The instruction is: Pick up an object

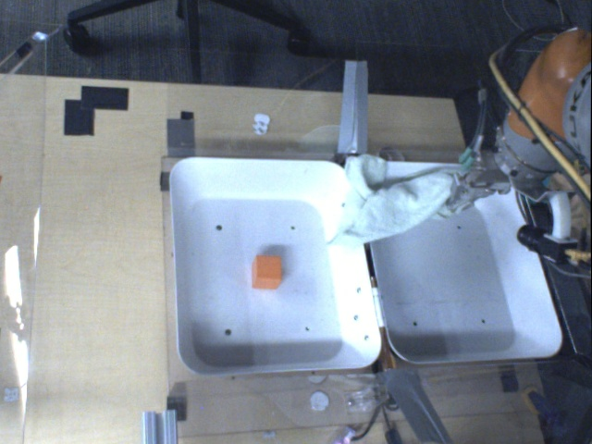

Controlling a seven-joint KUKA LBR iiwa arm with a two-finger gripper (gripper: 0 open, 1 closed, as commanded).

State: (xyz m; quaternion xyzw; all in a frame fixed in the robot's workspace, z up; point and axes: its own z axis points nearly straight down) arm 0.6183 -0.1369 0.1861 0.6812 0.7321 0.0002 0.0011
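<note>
I see a white cloth (pixel 393 203) stretched across the wall between the two bins, near their far edge. Its left end is draped over the top right corner of the left bin (pixel 199 340), the rest trails into the right bin (pixel 536 336), and its right end is pulled up to a point at the pincer (pixel 465 181). The cloth looks taut and lifted on that side, so I read the pincer as closed on the cloth's end, though the fingertips themselves are small and partly lost against the white fabric.

An orange cube (pixel 267 272) sits flat on the floor of the left bin, roughly mid-floor, well apart from the cloth and from every wall. Nothing is touching it.

The arm (pixel 555 100) comes in from the right, with its orange band up top and dark cables looping around the wrist, over the far right corner of the right bin.

Both bins sit side by side on the light wood tabletop (pixel 92 276). On it I see black tape marks (pixel 92 107) at far left and a grey metal post (pixel 353 109) standing just behind the bin divider. A black chair base (pixel 190 7) is on the dark floor beyond the tabletop.
</note>
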